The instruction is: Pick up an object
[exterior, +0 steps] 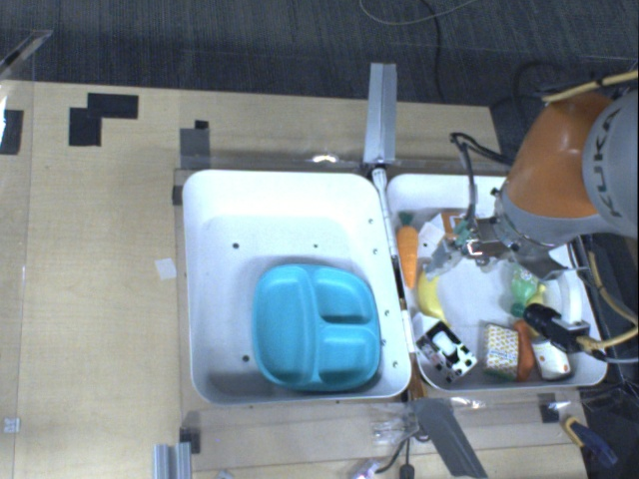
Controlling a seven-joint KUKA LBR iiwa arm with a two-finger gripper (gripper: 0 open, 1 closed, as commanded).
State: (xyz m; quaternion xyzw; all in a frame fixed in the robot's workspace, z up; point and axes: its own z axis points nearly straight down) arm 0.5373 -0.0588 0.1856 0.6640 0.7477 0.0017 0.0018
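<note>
Jaws (451, 252) state cannot be determined; they hover above right bin (589, 375), beside orange carrot (407, 250) and yellow banana (429, 295)

Glossy white plastic bins (210, 267); beside them, smooth matt blue plastic tray (318, 325); pale wood-look bench (90, 297).

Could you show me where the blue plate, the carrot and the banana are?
blue plate (318, 327): camera view, on the ridge between its compartments.
carrot (407, 252): camera view, middle of its orange body.
banana (429, 295): camera view, middle of its yellow curve.
</note>
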